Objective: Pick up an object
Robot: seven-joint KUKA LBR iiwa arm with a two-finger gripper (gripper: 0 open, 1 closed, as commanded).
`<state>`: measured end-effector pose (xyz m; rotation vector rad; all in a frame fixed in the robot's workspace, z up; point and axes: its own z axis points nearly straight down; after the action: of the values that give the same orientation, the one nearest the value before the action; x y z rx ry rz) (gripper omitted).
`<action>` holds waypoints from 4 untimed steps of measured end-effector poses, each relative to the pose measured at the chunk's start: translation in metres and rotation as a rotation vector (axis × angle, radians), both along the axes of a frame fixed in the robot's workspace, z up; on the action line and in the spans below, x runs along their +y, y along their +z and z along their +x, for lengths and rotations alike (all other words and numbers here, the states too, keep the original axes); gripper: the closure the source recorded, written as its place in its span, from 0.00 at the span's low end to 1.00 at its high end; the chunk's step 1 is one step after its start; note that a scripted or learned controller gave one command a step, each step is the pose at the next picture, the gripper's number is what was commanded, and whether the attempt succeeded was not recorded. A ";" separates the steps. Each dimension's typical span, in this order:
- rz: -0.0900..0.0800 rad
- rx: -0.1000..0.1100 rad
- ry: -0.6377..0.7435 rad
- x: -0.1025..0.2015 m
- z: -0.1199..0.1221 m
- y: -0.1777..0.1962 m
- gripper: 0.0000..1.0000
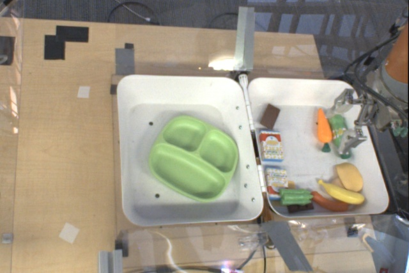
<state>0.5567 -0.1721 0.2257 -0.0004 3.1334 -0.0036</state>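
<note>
Surface: a pale wooden bench (64, 156) on grey carpet, bearing two shallow white bins side by side.
Left bin (128, 137): holds a green divided plate (193, 156), lying flat near the middle.
Right bin (287, 131): holds the small things to choose from: a brown block (270, 116) near the top left, two small cartons (271, 145) along the left wall, a green-and-dark piece (296, 195) at the bottom, a banana (342, 194), a reddish piece (327, 202) under it, and a tan potato-like lump (349, 176) above the banana.
Carrot (324, 127): an orange toy carrot with a green end, lying in the upper right of the right bin.
Arm: reaches in from the right, low over the right bin.
Gripper (348, 132): its fingers look spread apart, with nothing between them; it sits just beside the carrot, on its right.
Done: as judged here, the approach to the bin only.
Left: closing on an object and lifting it; every object lies on the bin floor, so no pick is made yet.
</note>
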 end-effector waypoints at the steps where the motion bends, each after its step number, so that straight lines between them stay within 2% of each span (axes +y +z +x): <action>1: -0.003 -0.010 0.041 -0.029 0.055 -0.135 0.00; 2: -0.004 -0.019 0.049 -0.026 0.058 -0.121 1.00; 3: 0.002 -0.016 -0.030 0.031 0.098 -0.012 1.00; 4: 0.002 -0.004 -0.035 0.027 0.095 -0.019 0.00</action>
<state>0.6516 -0.1448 0.2071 0.0537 3.1292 -0.0009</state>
